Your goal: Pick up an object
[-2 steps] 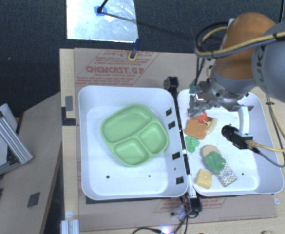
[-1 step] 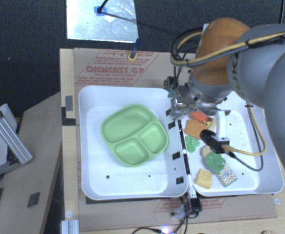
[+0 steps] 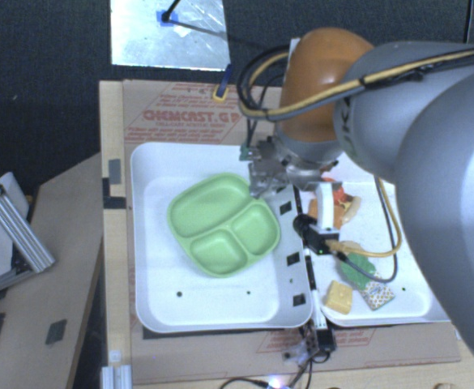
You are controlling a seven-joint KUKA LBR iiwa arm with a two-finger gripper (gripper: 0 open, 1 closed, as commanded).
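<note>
In the right bin (image 3: 419,302), nearest the camera, a yellow wedge-shaped block (image 3: 339,297) lies beside a small patterned piece (image 3: 377,295), and a green object (image 3: 356,267) lies just behind them. Further back there is an orange and white toy (image 3: 339,205). In the left bin (image 3: 151,298) a green divided plate (image 3: 223,224) lies a little tilted. The gripper (image 3: 262,178) is above the far right rim of the plate; if it is clenched or released I cannot tell. Behind the bins, cardboard (image 3: 180,116) covers the counter.

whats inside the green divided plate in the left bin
The green divided plate in the left bin shows bare compartments, nothing lying in them. Its upper right rim is covered by the gripper, so that corner can't be checked.
</note>
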